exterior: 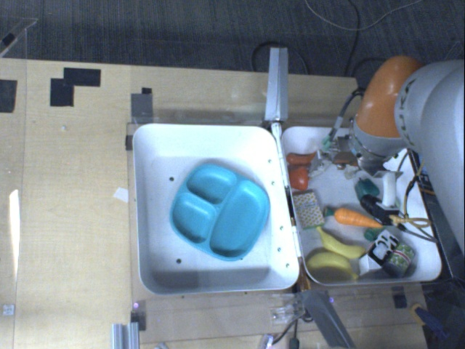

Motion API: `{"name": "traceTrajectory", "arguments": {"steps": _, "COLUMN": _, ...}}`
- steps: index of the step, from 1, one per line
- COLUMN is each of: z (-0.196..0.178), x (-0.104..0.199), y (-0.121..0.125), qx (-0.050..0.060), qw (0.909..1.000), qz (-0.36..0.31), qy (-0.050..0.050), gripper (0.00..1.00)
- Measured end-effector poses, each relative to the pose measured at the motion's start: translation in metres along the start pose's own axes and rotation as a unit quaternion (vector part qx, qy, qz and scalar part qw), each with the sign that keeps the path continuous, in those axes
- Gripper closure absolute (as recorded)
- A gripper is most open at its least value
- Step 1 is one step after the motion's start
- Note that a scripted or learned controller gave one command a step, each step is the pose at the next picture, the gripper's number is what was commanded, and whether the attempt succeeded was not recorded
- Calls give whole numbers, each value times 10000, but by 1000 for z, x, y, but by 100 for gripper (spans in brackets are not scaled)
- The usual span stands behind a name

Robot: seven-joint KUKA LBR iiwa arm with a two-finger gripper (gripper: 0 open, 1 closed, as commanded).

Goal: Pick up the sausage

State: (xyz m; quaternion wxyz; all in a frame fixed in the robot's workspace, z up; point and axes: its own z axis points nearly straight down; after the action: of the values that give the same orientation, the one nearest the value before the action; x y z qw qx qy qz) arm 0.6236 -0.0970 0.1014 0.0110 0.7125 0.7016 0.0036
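You've got the end effector (325, 153) low over the far-left part of the right bin (425, 271), just right of the sausage (300, 159). The sausage is the reddish-brown piece lying against the bin's far-left wall, beside the divider between the bins. The end effector's tips sit right at the sausage's right end; contact looks likely, but you can't confirm it from this angle. You can't tell how far the fingers are spread either: the wrist and its orange band (383, 97) cover most of them. Nothing is visibly between the fingers.

Just near of the sausage there's a red tomato-like piece (298, 179), then a checkered square pad (308, 209). Carrot (354, 218) lies mid-bin, with two bananas (336, 254) at the near-left and a dark can (392, 254) at the near-right.

Left bin (152, 267) holds a blue divided plate (220, 211), roughly centred. Both bins sit on the bench (65, 217).
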Motion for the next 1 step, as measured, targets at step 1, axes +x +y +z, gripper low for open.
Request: {"name": "traceTrajectory", "arguments": {"steps": 1, "z": 15, "x": -2, "y": 38, "qx": 331, "qw": 9866, "qz": 1596, "qy": 46, "gripper": 0}}
